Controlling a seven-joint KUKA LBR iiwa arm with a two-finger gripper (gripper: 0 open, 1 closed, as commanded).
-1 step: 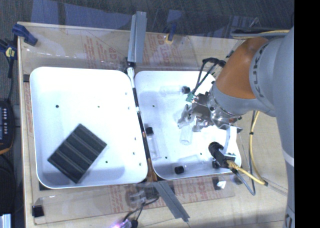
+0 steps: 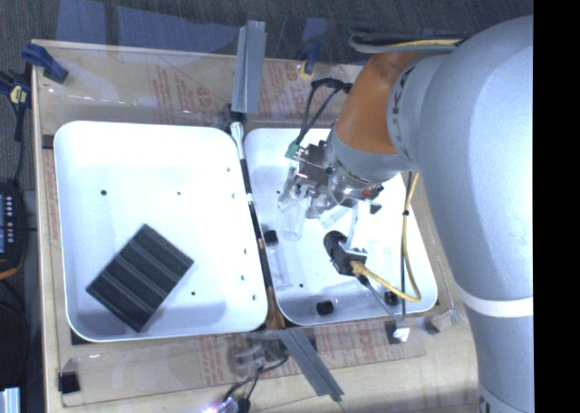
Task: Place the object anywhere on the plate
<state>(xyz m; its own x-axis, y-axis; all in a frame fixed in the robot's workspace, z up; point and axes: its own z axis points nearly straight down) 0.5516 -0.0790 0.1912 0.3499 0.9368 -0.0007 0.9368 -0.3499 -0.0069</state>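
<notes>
Pincer (image 2: 294, 201) low in the right bin (image 2: 417, 298), pale and glassy against white plastic; impossible to tell how wide it stands or whether it has hold of anything. Likely object, a small dark piece (image 2: 323, 308), on the bin floor toward the camera from the pincer, near the rim and apart from it. Plate (image 2: 140, 277), a dark ribbed rectangular slab, well off to the pincer's far side from the arm, flat and askew in the left bin (image 2: 82, 144). To do the step well, judging from this: centre squarely over the small piece, close on it firmly, lift clear of the ridge between the bins, then set it down mid-slab, since ribs may tip a small thing. Smooth, glossy bin walls; matte grooved plate; grey arm (image 2: 480, 158), orange band (image 2: 372, 103); yellow cable (image 2: 405, 248) looping beside the pincer.
</notes>
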